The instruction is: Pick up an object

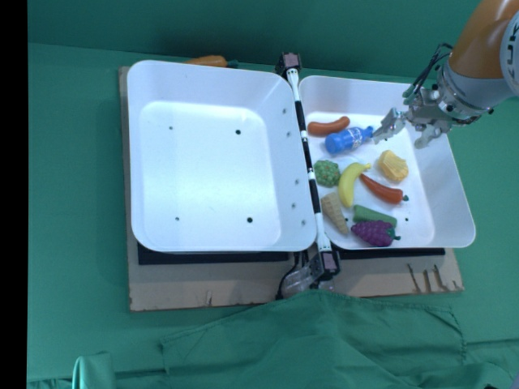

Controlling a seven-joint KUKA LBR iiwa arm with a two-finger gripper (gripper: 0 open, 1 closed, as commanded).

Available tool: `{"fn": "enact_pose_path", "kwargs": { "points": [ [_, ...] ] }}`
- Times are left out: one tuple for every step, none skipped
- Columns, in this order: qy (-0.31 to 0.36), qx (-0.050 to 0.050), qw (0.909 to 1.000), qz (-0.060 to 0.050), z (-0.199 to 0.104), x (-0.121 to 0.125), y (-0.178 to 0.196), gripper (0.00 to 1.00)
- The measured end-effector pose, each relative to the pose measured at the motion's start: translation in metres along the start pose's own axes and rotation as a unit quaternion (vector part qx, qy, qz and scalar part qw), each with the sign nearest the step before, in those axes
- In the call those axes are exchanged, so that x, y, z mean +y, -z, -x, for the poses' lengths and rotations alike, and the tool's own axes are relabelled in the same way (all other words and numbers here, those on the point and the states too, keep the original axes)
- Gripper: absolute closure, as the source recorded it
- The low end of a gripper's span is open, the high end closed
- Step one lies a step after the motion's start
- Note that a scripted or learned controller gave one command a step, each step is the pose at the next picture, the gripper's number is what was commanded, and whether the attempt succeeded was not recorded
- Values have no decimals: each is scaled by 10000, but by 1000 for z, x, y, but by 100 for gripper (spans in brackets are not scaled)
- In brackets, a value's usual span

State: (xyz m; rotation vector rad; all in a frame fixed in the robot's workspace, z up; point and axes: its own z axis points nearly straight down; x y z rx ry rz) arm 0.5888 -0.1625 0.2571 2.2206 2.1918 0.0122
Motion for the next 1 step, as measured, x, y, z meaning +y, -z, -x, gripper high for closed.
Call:
{"fn": "enact_pose_path", "kwargs": {
  "points": [
    [0,0,10000,0,0,0,0,0]
  ]
}}
